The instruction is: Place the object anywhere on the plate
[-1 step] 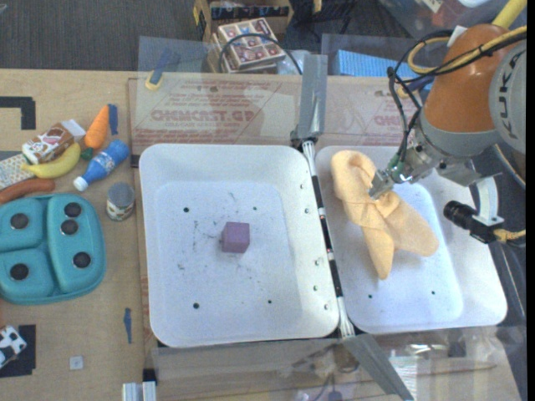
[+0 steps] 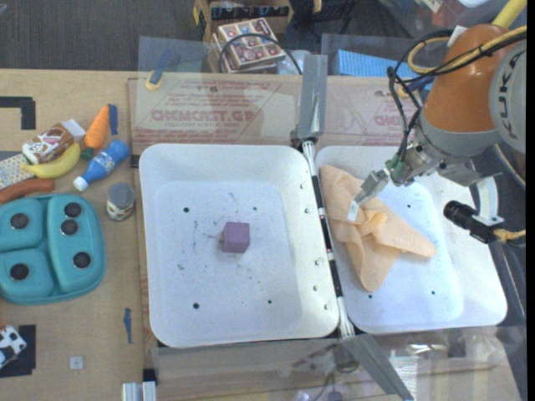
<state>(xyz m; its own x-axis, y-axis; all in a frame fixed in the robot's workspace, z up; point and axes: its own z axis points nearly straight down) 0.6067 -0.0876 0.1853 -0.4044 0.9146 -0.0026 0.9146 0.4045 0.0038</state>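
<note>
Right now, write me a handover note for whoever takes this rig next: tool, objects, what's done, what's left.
Tool: over the right bin, low above the upper left part of the orange cloth; whether it grips the cloth cannot be told from this view.
Orange cloth: lying crumpled in the left half of the right bin.
Purple cube: alone near the middle of the left bin, untouched.
Teal divided plate: on the bench left of the bins, beside toy food and a small can.
Done: nothing is on the plate yet.
Left: secure the object, carry it across to the plate, release.
</note>
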